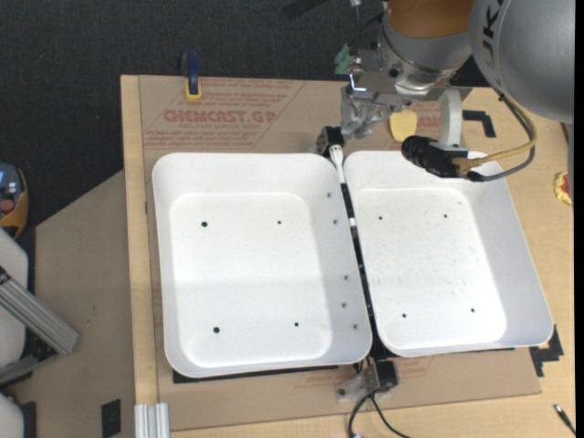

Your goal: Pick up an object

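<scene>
My gripper [363, 121] hangs over the far edge of the bench, just beyond the seam between the two white bins. It sits under the grey arm with its orange band [429, 7]. A small pale yellow piece [402, 123] shows right beside the gripper, above the far rim of the right bin [511, 245]. Whether it is held or lies on the board cannot be told. The left bin [173, 272] shows a white floor with a few small dark dots, as does the right bin.
Both bins rest on a brown board with red lettering [224, 112]. A blue and yellow clamp [192, 76] stands at the board's far left. A metal clip with cables [370, 380] sits at the near edge between the bins.
</scene>
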`<state>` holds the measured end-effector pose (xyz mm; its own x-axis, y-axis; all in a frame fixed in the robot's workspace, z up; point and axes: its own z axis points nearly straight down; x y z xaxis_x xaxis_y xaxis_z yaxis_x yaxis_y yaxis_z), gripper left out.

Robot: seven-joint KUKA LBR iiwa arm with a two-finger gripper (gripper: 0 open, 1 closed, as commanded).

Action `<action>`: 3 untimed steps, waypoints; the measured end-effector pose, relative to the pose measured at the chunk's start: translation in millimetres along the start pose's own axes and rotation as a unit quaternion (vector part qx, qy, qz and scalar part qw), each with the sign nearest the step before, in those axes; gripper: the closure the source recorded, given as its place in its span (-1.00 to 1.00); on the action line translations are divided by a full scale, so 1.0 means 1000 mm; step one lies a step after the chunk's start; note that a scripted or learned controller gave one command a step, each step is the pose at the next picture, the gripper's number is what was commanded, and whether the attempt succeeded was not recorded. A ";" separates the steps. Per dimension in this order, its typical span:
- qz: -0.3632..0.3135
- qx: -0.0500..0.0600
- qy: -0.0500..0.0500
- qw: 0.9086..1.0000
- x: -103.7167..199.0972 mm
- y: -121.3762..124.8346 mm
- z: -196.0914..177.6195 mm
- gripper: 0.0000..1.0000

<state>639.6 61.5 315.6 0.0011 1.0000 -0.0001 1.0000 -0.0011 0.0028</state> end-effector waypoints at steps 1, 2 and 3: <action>0.000 0.002 0.000 1.000 -0.016 -0.020 -0.020 1.00; 0.003 -0.003 -0.002 1.000 -0.102 0.005 -0.077 1.00; -0.001 0.002 0.000 1.000 -0.053 0.023 -0.009 1.00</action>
<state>663.0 8.2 325.1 -0.0016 1.0000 0.0004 1.0000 0.0016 -0.0021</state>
